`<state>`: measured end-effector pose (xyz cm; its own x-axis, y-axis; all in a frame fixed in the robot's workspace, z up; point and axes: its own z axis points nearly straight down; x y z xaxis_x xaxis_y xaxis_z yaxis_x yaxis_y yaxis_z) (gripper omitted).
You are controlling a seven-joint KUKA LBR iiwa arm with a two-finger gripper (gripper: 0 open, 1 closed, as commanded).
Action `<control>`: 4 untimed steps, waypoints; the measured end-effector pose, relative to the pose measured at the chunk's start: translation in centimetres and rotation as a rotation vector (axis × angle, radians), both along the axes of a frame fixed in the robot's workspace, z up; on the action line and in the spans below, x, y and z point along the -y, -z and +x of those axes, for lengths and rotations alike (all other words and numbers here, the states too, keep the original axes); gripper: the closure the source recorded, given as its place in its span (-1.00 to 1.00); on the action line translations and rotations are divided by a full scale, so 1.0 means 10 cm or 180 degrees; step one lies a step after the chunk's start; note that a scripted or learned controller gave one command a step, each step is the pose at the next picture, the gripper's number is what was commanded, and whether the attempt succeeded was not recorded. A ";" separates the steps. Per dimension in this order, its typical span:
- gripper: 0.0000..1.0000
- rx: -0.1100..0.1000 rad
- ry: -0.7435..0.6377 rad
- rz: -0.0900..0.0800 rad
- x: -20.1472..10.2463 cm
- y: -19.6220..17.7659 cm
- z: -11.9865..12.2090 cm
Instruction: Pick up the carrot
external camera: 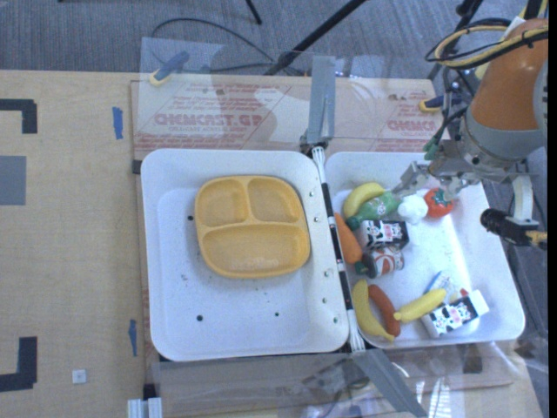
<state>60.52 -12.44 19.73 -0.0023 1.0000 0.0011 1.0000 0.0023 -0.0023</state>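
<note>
The carrot point(349, 240) is a short orange piece lying along the left wall of the right bin point(498, 273), below a yellow banana point(360, 196) and a green vegetable point(379, 205). My gripper point(435, 179) hangs over the bin's far right part, just above a red tomato point(439, 202) and a white egg-shaped piece point(413, 206). It is well to the right of the carrot and further back, and nothing shows in its grasp.
Around the carrot lie a small milk carton point(385, 232), a can point(387, 262), a red sausage point(384, 308), two more bananas point(420, 305) and another carton point(453, 313). The left bin point(170, 259) holds a yellow divided plate point(251, 225).
</note>
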 end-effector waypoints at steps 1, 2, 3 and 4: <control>-1.00 0.0068 0.1265 0.0007 -0.26 0.79 -0.01; 1.00 0.0073 0.1263 0.0004 -0.26 0.69 0.00; 1.00 0.0012 0.1390 -0.0007 -0.30 0.70 -0.18; 1.00 -0.0011 0.1510 -0.0003 -1.25 -0.09 -1.03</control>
<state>50.21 0.02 20.62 0.4548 0.8906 -0.0007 0.8906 -0.4548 -0.0054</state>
